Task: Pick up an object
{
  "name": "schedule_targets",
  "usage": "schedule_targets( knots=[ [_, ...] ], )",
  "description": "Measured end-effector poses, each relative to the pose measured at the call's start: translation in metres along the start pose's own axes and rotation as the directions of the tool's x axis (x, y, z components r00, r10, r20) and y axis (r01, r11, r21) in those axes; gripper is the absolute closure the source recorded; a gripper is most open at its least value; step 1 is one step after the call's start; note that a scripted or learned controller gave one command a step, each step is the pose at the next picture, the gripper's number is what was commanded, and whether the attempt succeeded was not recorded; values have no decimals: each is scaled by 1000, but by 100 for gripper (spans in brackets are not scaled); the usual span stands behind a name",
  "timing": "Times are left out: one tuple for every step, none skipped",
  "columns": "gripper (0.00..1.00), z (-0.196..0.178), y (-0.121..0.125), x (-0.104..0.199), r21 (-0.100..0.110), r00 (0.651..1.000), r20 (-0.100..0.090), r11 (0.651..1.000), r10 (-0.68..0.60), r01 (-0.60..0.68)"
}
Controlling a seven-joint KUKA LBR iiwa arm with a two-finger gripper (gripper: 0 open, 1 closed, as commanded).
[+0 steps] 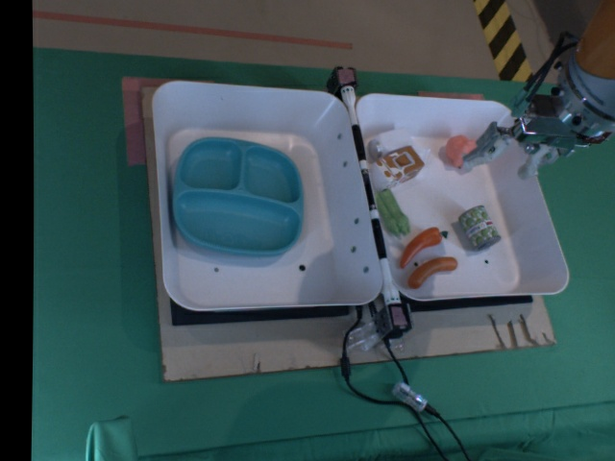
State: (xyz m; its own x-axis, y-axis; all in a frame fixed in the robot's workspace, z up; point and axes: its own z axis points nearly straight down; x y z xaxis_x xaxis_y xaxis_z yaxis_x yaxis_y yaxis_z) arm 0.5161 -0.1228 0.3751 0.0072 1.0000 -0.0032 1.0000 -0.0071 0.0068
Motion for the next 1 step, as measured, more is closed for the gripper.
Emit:
schedule_targets(
  knots=[
    [0,15,27,10,-4,1000,2,1000,1,-1]
  ],
)
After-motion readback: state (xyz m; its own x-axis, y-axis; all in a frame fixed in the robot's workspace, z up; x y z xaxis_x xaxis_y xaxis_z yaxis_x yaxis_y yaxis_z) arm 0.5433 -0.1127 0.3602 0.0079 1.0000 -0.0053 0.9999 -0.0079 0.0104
